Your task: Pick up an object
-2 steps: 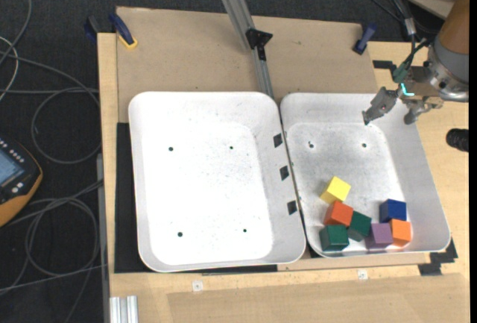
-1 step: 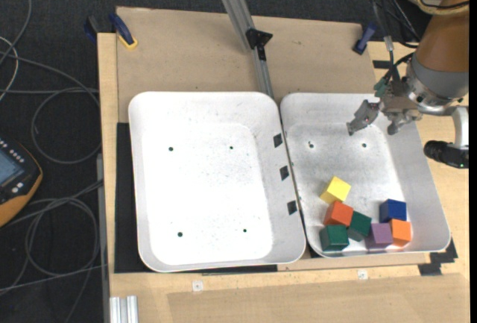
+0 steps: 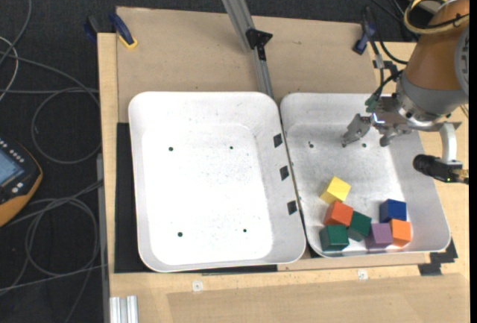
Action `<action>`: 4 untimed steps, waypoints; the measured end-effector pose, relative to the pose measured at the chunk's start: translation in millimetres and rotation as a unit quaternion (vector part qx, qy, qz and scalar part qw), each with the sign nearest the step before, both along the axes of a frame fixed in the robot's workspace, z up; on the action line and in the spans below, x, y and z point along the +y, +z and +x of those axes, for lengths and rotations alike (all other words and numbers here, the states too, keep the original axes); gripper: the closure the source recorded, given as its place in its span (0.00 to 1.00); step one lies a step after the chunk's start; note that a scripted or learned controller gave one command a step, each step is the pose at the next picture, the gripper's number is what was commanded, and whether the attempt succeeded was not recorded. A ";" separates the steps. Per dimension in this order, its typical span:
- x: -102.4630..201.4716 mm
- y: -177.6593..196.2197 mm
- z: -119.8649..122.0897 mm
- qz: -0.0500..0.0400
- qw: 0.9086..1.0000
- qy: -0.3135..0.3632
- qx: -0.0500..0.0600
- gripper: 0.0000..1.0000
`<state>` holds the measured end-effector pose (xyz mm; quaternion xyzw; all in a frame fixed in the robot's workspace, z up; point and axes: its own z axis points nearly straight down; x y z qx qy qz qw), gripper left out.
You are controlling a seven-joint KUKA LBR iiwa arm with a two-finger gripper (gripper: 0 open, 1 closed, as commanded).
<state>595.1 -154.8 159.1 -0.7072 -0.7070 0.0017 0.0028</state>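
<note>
Heaped in right bin (image 3: 313, 116) near corner: green block (image 3: 335, 237), purple block (image 3: 381, 233), orange block (image 3: 402, 230), yellow block (image 3: 337, 189) topmost, likely slid downhill; higher, well apart, gripper (image 3: 370, 132) hanging spread wide, gripping nothing, probably ready for descent.

Yellow block (image 3: 337, 189), blue block (image 3: 393, 209), white bins (image 3: 149, 120)

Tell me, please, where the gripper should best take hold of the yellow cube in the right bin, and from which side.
Probably from straight above, closing on two opposite side faces of the yellow cube. It lies at the top of the pile, its far and left sides free. Only the orange cube is close, on its near side. The gripper is above the bin's far part.
</note>
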 end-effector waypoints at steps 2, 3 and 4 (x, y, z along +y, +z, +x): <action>0.7 -38.1 1.4 0.000 1.000 0.000 -0.004 1.00; 4.3 6.9 -0.5 -0.001 1.000 0.001 -0.006 1.00; 4.2 53.0 -5.2 -0.002 1.000 0.001 -0.007 1.00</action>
